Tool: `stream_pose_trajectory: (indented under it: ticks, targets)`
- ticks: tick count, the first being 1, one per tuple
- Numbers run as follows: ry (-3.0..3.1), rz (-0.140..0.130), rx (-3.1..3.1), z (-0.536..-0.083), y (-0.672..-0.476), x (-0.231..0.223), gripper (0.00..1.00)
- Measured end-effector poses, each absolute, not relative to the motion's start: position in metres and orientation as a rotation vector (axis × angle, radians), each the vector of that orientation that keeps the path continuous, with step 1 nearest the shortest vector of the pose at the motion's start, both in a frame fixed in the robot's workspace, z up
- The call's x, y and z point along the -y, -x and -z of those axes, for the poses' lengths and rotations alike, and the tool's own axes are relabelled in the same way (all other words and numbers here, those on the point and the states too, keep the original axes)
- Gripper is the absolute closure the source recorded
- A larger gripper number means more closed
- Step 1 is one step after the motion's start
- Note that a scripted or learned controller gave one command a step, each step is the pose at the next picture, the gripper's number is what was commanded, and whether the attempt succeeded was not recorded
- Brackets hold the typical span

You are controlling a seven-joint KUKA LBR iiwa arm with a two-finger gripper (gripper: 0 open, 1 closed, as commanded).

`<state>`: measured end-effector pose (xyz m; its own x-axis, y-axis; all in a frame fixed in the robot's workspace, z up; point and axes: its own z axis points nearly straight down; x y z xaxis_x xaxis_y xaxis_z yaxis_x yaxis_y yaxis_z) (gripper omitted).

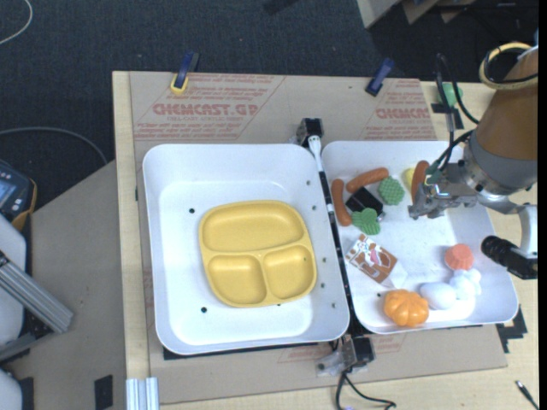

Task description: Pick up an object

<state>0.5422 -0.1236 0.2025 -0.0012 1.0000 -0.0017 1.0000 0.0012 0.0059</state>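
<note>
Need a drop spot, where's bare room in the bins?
Left bin: bare strips surround the yellow divided tray. Right bin: a bare patch between the gripper, wrapped snack and pink ball. Crowded around the sausages.

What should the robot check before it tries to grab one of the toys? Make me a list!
1. Toys in reach: ok. The right bin holds an orange pumpkin, a pink ball, white toys and sausages.
2. Gripper over that bin: ok, it hangs near the bin's upper right part.
3. Gripper free of any toy: cannot tell.
4. Toy straight under the gripper: cannot tell; bare bin floor shows beside it.
5. Crowding: not ok around the green pieces, which touch a black block.
6. Left bin: ok, just the yellow tray.
</note>
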Motion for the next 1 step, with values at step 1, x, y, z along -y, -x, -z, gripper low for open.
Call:
stream_pose_trajectory:
  ticks: [1]
  targets:
    - [-2.217,-0.004,-2.220,-0.2264,-0.5432,0.1235,1.00]
